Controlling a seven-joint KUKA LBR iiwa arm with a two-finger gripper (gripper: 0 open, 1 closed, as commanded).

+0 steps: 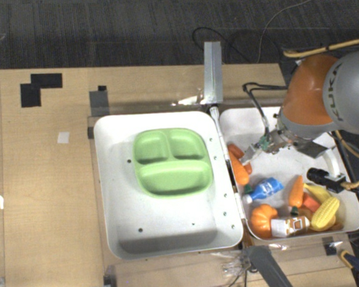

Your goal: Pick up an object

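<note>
My gripper (252, 153) reaches down into the right bin (252, 123) from the orange-banded wrist (309, 98). Its tip is beside an orange and red toy vegetable (237, 167) that lies against the bin's left wall. Whether they touch is unclear. A blue bottle (263, 189) lies just below the gripper. Lower in the bin are an orange pumpkin (262, 216), a small labelled can (290, 226), a yellow corn cob (325, 213), an orange carrot (296, 191) and a yellow banana (317, 192).
The left bin (118, 194) holds a green divided plate (170, 159). A metal post (212, 72) rises at the far end of the wall between the bins. Cables (331, 180) run along the right bin's right side.
</note>
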